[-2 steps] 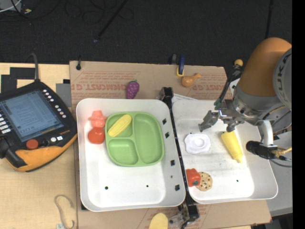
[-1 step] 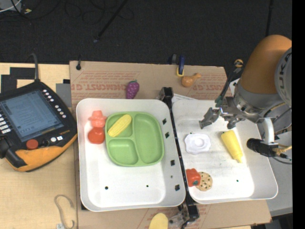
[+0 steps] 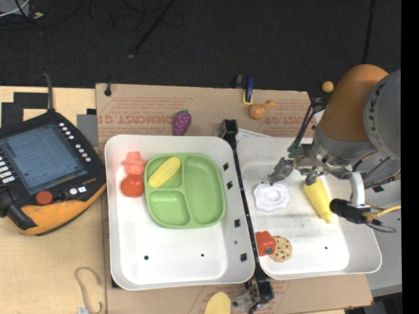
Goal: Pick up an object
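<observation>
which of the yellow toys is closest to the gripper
The mustard bottle in the right bin, just right of the gripper. The corn lies on the green plate in the left bin, far off.

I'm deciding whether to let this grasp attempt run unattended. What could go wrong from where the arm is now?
The hand hovers between the white fried egg and the yellow bottle, so it might close on neither. The flat egg could slip out. Descending near the divider between the bins risks a bump.
</observation>
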